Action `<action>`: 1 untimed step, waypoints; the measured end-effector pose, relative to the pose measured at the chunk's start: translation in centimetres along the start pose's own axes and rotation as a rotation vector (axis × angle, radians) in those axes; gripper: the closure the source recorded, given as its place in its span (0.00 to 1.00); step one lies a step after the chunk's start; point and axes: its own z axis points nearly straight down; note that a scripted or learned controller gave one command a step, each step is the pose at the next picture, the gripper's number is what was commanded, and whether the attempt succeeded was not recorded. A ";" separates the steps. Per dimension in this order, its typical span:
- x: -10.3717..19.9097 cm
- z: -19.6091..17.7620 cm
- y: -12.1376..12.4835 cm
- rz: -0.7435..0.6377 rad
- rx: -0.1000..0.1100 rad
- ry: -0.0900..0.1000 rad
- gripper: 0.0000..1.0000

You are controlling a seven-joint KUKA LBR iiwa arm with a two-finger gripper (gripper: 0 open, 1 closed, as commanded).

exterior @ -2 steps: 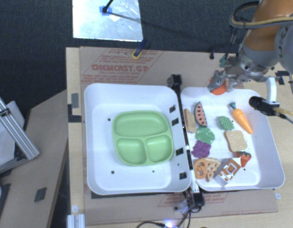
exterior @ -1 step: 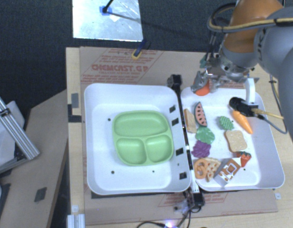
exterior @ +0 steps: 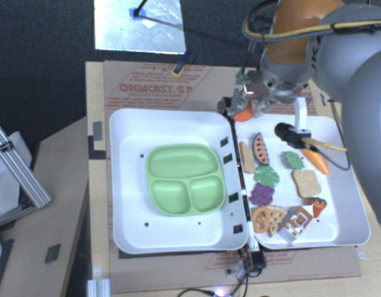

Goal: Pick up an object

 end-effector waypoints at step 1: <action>3.3 -0.2 -1.1 0.002 0.002 -0.001 1.00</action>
